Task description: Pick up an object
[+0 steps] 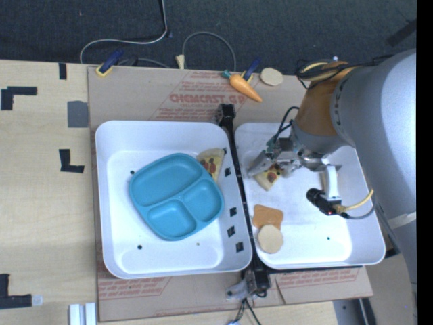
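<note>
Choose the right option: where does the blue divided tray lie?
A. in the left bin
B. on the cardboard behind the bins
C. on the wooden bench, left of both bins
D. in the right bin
A: the blue divided tray rests on the floor of the left bin.

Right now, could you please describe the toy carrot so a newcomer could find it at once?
Look past the two white bins to the cardboard sheet beneath them. Near its far edge, above the gap between the bins, lies the toy carrot: orange, tapered, green-topped, unlike the pale round disc beside it.
</note>
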{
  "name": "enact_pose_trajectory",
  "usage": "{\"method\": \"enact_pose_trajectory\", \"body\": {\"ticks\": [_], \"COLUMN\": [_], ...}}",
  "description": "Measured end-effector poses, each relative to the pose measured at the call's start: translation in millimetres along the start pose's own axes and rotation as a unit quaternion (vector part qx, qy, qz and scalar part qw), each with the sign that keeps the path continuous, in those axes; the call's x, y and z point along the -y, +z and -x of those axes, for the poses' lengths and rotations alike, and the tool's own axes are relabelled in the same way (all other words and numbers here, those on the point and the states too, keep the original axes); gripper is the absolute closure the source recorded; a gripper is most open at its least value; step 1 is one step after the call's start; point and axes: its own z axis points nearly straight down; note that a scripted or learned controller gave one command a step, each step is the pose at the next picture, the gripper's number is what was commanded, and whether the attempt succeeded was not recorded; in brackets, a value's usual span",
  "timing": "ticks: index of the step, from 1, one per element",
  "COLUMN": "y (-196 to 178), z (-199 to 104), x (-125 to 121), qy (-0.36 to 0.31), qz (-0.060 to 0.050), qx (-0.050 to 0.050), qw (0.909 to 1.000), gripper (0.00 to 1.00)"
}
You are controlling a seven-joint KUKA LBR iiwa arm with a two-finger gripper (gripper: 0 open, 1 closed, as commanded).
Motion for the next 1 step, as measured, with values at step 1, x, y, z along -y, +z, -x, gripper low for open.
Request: {"method": "enact_pose_trajectory", "body": {"ticks": [1], "y": [-1.6], "z": [5.4], "x": [92.3], "qy": [0.003], "qz": [0.001], "qx": [0.000], "qw": [1.0000], "gripper": [0.00]}}
